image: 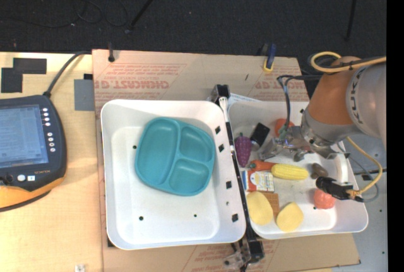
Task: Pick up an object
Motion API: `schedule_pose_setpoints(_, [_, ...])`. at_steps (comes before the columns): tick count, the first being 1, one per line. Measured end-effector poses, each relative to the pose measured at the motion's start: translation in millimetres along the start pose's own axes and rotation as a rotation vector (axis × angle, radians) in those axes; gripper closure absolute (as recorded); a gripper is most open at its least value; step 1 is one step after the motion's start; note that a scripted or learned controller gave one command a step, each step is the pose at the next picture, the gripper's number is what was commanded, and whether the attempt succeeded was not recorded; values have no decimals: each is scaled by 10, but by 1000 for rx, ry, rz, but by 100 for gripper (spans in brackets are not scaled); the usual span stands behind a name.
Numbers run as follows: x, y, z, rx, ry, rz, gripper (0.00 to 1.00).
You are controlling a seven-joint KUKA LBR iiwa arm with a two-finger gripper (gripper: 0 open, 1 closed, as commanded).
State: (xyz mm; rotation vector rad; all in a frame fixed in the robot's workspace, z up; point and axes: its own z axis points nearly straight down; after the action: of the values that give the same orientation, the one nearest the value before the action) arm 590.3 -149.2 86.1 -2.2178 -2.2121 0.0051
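My gripper (285, 143) is down inside the right bin (353, 223), near its back middle, under the orange-banded wrist. Just in front of it lies a yellow corn cob (290, 171). A black block (259, 133) sits to its left and a small orange piece (280, 126) just behind it. Further left is a purple fruit (243, 149). An orange carrot (262, 165), a small carton (262, 182), two yellow lemons (259, 207) (290, 217) and a red piece (324, 200) lie toward the front. I see nothing held in the gripper.
The left bin (120, 201) holds a teal divided plate (175, 155). A black divider rail (230, 157) runs between the bins. A tablet-like pendant (28, 138) lies on the bench at far left. A brown item (319, 170) rests by the right bin's right side.
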Motion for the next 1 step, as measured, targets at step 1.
schedule_pose_setpoints(1, [247, -681, -95, -1, 0, 0, 0])
